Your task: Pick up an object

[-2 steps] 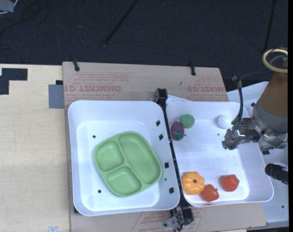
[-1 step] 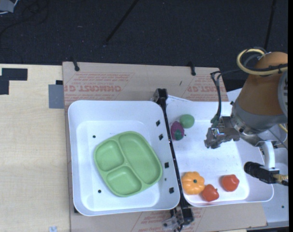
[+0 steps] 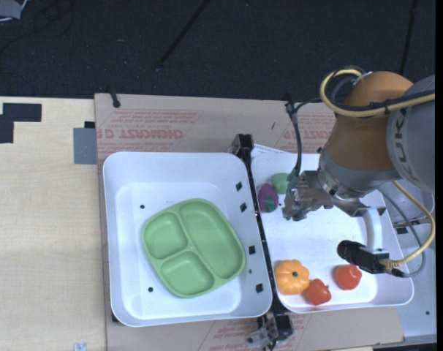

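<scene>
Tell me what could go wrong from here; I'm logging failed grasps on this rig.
1. The gripper hangs beside the purple object and green object, which sit close together against the right bin's wall; it may nudge both and grasp neither.
2. That wall may block a finger from getting around the purple object.

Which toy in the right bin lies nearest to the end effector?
The purple toy, by the divider just left of the end effector. The green toy lies slightly farther; the orange pumpkin and two red toys lie along the near edge.
</scene>
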Controlling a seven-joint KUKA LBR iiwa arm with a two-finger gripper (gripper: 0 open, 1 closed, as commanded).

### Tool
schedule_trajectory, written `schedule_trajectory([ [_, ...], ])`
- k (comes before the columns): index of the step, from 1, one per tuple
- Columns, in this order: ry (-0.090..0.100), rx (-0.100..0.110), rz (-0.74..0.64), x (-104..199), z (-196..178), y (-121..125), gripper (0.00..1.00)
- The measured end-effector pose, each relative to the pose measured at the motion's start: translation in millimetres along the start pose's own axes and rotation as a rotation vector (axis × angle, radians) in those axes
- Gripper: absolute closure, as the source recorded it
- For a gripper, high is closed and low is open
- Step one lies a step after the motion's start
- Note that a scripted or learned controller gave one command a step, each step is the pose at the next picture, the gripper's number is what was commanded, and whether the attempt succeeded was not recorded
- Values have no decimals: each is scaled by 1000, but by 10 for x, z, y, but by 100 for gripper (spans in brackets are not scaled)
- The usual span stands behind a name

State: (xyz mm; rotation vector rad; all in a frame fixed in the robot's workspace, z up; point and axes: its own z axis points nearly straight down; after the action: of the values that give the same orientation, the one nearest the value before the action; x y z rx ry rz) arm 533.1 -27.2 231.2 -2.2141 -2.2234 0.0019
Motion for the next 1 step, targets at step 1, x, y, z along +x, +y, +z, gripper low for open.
schedule_trajectory([
  [1,-1,-1,1,485,-65,121,100],
])
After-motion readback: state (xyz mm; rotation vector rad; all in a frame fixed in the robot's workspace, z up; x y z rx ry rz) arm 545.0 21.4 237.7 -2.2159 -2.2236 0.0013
